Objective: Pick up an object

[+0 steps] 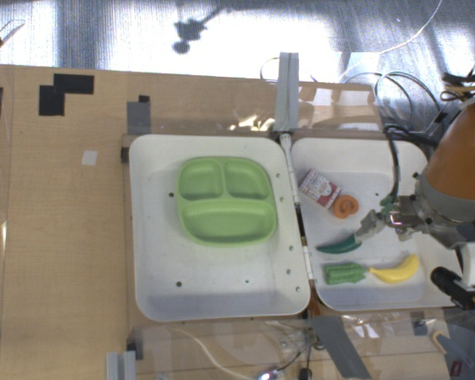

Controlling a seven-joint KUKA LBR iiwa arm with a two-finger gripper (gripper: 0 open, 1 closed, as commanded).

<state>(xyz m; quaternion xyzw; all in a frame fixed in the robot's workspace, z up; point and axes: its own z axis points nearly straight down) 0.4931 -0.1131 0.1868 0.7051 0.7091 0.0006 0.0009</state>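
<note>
the bench point(55, 236) looks like pale matt wood; both bins point(154, 236) are smooth white plastic with a slight sheen; the green plate point(226, 200) is matt plastic, and the banana point(397, 271) is smooth, glossy yellow plastic

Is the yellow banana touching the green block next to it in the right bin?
Touching. The camera view shows the banana's left tip meeting the green block's right end with no white bin floor between them.

1. A divided plate point(225, 201) lies in the left bin point(154, 287).
2. The right bin point(356, 295) holds a carton point(317, 188), disc point(346, 206), pepper point(340, 245), block point(345, 273) and banana point(397, 271).
</note>
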